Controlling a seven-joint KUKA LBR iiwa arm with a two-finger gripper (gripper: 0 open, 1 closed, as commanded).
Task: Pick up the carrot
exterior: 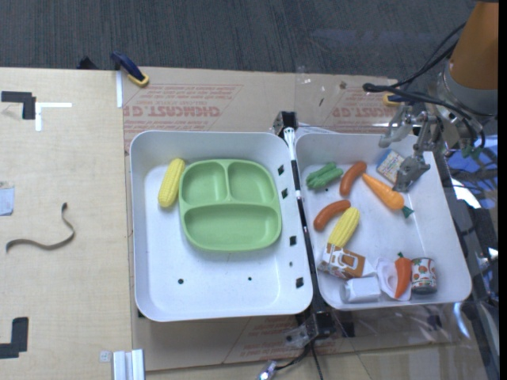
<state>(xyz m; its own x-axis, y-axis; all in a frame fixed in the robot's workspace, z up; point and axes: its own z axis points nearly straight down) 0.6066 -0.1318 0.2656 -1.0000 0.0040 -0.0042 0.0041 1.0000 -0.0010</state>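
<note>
- The pincer hangs over the upper right part of the right bin; whether it is open or closed cannot be told, and nothing shows gripped in it.
- The carrot lies just below and left of the pincer, its long axis slanted: the narrow end points up-left, the green-tipped end down-right.
- A small blue-and-white packet sits right beside the pincer on its left; its print is too small to read.
- Left of the carrot lie two orange sausages, a green vegetable and a corn cob; bare white floor lies below the carrot, towards the bin's right wall.
- Farther below sit a carton, a white cup, a second small carrot and a can.
- Far left, the left bin holds a green divided plate and another corn cob.
- The cardboard beyond carries inverted red lettering, not clearly legible.
</note>
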